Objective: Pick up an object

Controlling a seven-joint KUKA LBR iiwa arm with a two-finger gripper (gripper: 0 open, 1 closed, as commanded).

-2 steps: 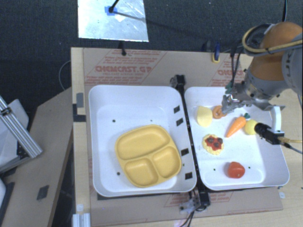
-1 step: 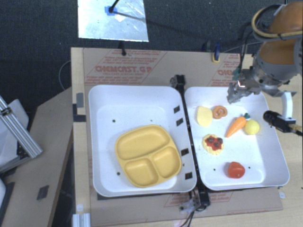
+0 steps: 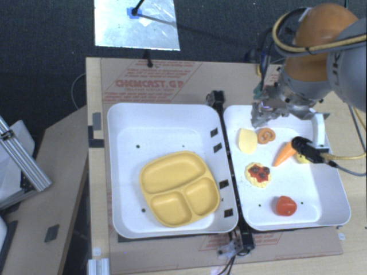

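Nearest you, at the front of the right bin (image 3: 338, 208), sits a red tomato (image 3: 285, 205), well apart from the other pieces. Behind it and slightly to the left you find a small round pizza piece (image 3: 258, 174), yellow with red and dark topping. Further back lies a pale yellow cheese-like slice (image 3: 248, 141), and just beside it, to the right, a small tan swirled pastry (image 3: 266, 135). An orange carrot (image 3: 283, 153) lies at a slant to the right of the pizza piece, its thick end pointing toward the back right, where a black part with a cable crosses it and a bit of something yellow shows underneath. The left bin (image 3: 132, 125) holds a yellow three-compartment tray (image 3: 179, 188), turned at an angle toward the front right of that bin. Black clips run along the seam where the two bins meet. The arm's gripper (image 3: 261, 114) hangs over the back left corner of the right bin, just behind the pastry and the cheese-like slice; you cannot tell from this angle how its end stands, and nothing shows caught in it. Above it you see the grey arm with its orange band (image 3: 318, 36). Behind the bins lies brown cardboard printed in red (image 3: 150, 83), and beyond that a shiny silver sheet (image 3: 136, 16).
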